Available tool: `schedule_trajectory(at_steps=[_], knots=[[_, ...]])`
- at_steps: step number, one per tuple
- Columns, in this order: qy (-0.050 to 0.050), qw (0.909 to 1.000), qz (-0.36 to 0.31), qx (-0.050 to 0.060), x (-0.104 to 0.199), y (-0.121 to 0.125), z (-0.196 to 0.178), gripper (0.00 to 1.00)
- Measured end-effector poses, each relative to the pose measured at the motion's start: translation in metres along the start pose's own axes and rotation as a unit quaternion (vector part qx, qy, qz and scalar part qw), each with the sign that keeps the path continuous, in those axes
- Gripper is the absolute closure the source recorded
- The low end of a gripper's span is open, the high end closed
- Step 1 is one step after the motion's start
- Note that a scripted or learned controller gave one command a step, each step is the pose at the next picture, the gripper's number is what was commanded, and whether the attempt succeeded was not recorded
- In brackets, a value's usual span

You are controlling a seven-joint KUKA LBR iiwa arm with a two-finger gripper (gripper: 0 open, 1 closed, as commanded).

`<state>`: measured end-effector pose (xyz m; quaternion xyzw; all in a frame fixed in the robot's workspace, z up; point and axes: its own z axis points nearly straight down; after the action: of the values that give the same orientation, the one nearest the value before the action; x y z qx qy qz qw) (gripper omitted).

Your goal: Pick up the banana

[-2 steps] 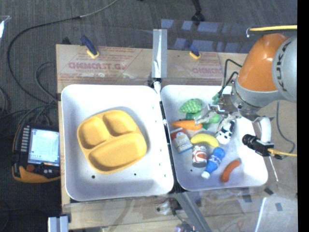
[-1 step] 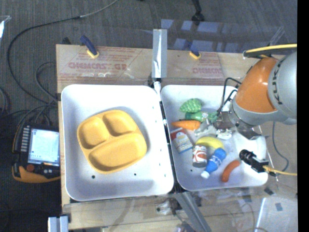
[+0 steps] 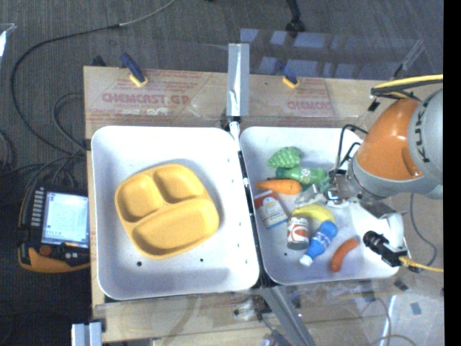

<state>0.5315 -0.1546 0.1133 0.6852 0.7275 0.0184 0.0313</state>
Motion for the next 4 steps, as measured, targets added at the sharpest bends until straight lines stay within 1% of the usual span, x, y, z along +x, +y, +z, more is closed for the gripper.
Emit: schedule_trajectory(at_steps=[1,2,3,4], knots=[[0.008,0.9996,-0.005,0.027,0.023,-0.031,0.020,0.00],[0.006,0.9995,0.016,0.028,0.050,0.029,0.024,0.00],[0.007,0.9994,0.016,0.028,0.051,0.030,0.014,1.00],[0.008,0.9994,0.016,0.028,0.051,0.030,0.014,0.00]])
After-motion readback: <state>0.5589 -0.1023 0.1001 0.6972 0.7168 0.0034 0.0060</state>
